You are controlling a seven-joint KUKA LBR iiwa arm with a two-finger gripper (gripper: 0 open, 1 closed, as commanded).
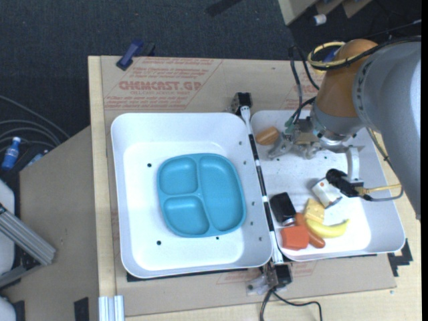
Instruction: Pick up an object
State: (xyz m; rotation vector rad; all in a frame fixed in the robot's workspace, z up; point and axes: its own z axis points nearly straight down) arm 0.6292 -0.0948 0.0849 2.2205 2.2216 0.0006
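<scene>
My gripper [295, 148] hangs low over the back of the right bin [381, 229], below the grey wrist and orange band. Its fingers stand open over bare bin floor, with nothing between them. A small brown object [267, 136] lies just to its left, at the bin's back left corner. Nearer the front lie a black block [282, 207], a white and red piece [324, 191], a yellow banana [329, 226] and an orange-red object [295, 237], all apart from the gripper.
The left bin [134, 179] holds a blue divided plate [200, 194]. A black clip [242, 101] sits at the back where the bins meet. Cables run across the right bin's right side [374, 191]. A blue item [130, 54] lies on the cardboard behind.
</scene>
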